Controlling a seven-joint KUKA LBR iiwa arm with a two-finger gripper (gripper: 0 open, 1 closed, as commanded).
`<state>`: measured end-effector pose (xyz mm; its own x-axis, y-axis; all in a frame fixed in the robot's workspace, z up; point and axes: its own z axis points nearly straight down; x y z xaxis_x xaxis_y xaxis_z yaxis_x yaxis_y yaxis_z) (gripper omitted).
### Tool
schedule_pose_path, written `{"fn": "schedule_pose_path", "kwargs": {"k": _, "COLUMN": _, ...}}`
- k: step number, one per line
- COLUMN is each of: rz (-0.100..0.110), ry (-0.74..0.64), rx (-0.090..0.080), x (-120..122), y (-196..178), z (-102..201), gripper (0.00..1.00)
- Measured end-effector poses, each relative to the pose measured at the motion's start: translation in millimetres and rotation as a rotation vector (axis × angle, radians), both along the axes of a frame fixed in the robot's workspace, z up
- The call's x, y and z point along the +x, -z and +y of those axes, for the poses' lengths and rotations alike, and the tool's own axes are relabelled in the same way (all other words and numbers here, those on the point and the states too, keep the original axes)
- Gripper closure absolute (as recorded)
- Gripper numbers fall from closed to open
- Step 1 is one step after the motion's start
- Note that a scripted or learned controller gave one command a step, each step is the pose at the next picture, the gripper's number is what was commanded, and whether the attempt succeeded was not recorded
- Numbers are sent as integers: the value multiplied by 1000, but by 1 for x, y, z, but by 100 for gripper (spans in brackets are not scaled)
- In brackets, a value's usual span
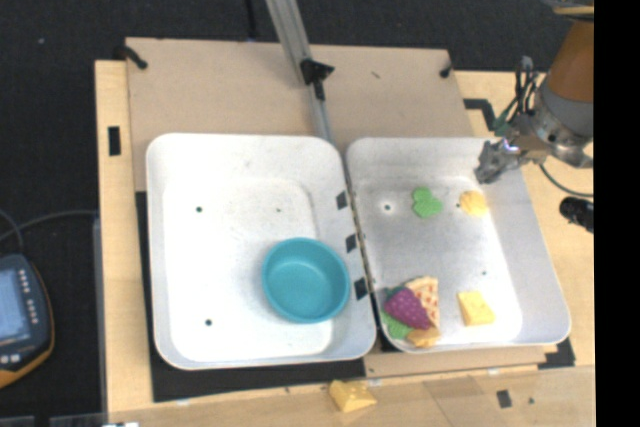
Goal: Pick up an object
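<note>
My gripper [490, 165] hangs over the far right part of the right bin [520, 245], just above a small yellow piece [473, 204]. I see nothing between its fingers. A green toy [426, 204] lies to the left of the yellow piece. Near the front of that bin rest a purple grape bunch [405, 307], a pizza slice [425, 296] and a yellow cheese wedge [475, 307]. A blue bowl [305, 279] sits in the left bin [200, 215], towards its front right.
A slanted metal pole [285, 5] rises behind the bins, ending near their shared far edge. A yellow piece [351, 396] lies on the bench in front of the bins. A handheld controller [20, 315] sits at the far left.
</note>
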<state>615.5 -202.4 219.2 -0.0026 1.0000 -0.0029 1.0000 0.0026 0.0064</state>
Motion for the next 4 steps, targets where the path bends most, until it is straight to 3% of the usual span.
{"fn": "schedule_pose_path", "kwargs": {"k": 1, "rz": 4, "ry": 1, "rx": 1, "x": -5, "y": -44, "z": -6, "gripper": 100}}
{"fn": "schedule_pose_path", "kwargs": {"k": 3, "rz": 5, "ry": 0, "rx": 3, "x": -12, "y": -55, "z": 88, "gripper": 100}}
{"fn": "schedule_pose_path", "kwargs": {"k": 4, "rz": 5, "ry": 0, "rx": 3, "x": -15, "y": -39, "z": 142, "gripper": 100}}
